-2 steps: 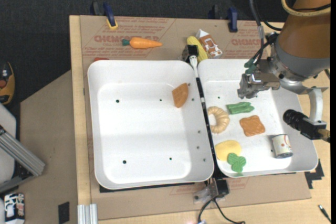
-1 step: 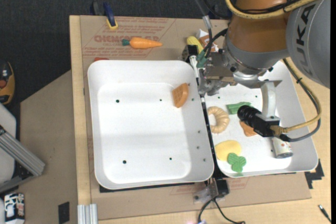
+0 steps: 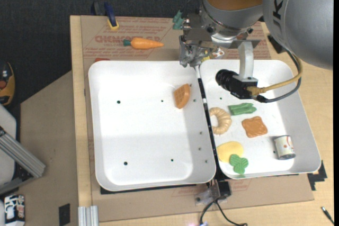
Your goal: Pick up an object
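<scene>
This is a robotics lab or test cell, not a home or shop. A grey industrial arm with an orange band hangs over a bench covered in brown cardboard, where two shallow white bins sit side by side as a fixed work area. The things in them are toy foods, such as a plastic carrot on the cardboard. Loose cables, aluminium framing at the left edge and a dark floor, possibly carpet, complete the setting.
</scene>
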